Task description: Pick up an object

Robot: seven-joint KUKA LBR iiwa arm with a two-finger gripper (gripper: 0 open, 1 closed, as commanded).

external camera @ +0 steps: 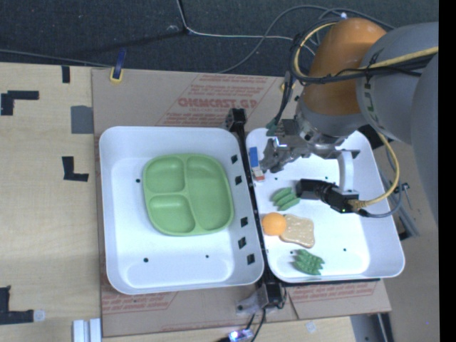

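A grey arm with an orange band reaches over the right bin; its gripper hangs near the bin's left wall, fingers apart, nothing between them. Below lie a green pod, an orange ball touching a tan toast slice, and another green piece near the front edge. The left bin holds a green divided plate.

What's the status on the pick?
Gripper over right bin, nothing seen held. Orange ball, toast, green pieces loose below. Left bin: green tray.
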